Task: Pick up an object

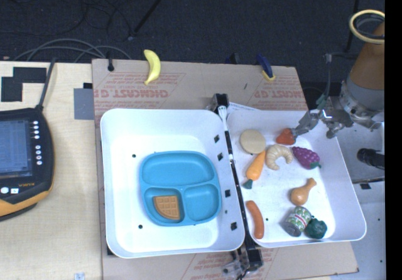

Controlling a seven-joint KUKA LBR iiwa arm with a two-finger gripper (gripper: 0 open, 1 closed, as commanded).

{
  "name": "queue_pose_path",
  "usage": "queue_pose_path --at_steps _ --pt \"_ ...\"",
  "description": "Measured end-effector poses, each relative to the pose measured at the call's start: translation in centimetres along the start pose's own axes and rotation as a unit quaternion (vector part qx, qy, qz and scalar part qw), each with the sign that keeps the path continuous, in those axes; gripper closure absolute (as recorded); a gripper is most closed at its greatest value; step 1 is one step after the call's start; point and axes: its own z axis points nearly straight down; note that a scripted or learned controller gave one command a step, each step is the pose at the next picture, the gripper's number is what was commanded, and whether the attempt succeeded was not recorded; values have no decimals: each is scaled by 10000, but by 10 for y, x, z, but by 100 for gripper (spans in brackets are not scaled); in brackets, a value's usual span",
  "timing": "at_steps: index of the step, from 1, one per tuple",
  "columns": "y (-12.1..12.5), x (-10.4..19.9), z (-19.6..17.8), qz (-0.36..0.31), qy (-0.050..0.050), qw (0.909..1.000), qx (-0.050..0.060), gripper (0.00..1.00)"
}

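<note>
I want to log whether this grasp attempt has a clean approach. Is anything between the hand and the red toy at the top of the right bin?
Nothing visible does. The hand sits at the upper right of the right bin, right beside the red toy. The croissant and grapes lie just below the toy, off that line.

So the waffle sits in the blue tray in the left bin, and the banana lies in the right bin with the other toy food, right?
Not quite. The camera view shows the banana outside both bins, on the cardboard behind the left bin. The waffle does sit in the blue tray there.
</note>
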Motion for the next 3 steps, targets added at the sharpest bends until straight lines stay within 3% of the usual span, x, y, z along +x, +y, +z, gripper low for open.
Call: queue_pose_path --at_steps 1,2,3 --pt "-55 73 -124 -28 9 10000 -38 0" --pt "-54 69 -126 -13 1 10000 14 100" --pt "-37 127 -147 -27 9 10000 -7 100"
